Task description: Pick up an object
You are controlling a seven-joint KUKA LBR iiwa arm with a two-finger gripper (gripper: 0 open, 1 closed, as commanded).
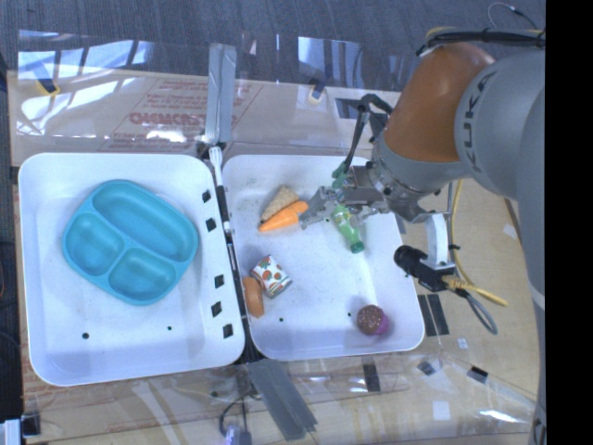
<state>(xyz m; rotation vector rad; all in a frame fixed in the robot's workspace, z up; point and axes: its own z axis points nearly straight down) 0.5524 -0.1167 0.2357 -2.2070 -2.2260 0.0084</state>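
The right bin (320,318) holds several small objects. An orange carrot (285,216) lies near the bin's middle, with a tan wedge (281,198) touching it from behind. My gripper (321,206) hovers right at the carrot's right end, reaching in from the right under the orange wrist band. A green bottle (351,233) lies just below and right of the gripper, its top partly hidden by the gripper body. Nothing is visibly lifted.
A small strawberry-print carton (271,275) and an orange piece (253,297) sit by the right bin's left wall. A dark red ball (372,320) rests near its front right corner. A blue divided plate (131,240) lies in the left bin (56,341).
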